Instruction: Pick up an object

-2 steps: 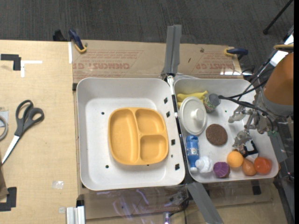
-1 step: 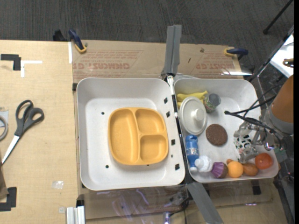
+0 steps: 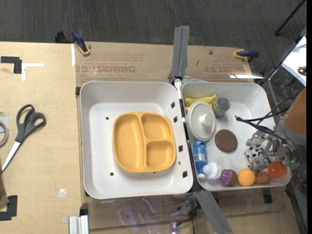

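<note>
The right bin [image 3: 253,91] holds several small objects. A brown disc [image 3: 226,141] lies near its middle. A silver bowl [image 3: 202,121] sits upside down to its left, with a yellow item [image 3: 200,100] and a small grey cup [image 3: 222,106] behind it. A blue bottle [image 3: 200,152] with a white cap lies by the left wall. Along the front wall sit a purple cup [image 3: 227,177], an orange ball [image 3: 246,177] and a red ball [image 3: 277,169]. My gripper [image 3: 263,147] is low at the bin's right side, just above a black-and-white spotted object [image 3: 252,154].
The left bin [image 3: 92,130] holds a yellow divided plate [image 3: 144,142]. Scissors [image 3: 24,126] lie on the wooden bench at the far left. Black cables [image 3: 253,123] cross the right bin toward the arm. Clamps stand behind the bins.
</note>
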`<state>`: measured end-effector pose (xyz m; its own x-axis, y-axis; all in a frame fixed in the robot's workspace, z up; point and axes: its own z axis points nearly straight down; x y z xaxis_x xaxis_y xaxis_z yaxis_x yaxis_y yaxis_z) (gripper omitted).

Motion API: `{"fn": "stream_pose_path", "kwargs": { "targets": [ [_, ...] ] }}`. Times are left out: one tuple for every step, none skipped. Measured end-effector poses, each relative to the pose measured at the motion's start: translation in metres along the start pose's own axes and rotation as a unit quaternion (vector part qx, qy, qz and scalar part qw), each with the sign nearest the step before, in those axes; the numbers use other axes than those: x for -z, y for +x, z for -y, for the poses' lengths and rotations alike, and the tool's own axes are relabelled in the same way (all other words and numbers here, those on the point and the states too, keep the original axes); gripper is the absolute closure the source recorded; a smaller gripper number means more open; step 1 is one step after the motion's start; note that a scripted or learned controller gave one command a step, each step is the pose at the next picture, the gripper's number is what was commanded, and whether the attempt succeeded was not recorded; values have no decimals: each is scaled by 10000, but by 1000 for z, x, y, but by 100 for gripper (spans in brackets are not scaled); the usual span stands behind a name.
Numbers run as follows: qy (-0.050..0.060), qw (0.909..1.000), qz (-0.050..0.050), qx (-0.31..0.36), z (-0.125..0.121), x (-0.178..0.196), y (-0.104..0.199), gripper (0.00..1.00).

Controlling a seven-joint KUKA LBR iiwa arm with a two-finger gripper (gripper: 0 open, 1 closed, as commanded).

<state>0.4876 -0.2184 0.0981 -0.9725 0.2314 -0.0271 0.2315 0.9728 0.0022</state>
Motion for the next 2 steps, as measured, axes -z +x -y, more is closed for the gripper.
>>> {"fn": "stream_pose_path", "kwargs": {
  "targets": [
    [10, 9977, -15, -676, 2, -1, 1, 0],
    [14, 9954, -24, -958, 3, -1, 2, 0]
  ]
}}
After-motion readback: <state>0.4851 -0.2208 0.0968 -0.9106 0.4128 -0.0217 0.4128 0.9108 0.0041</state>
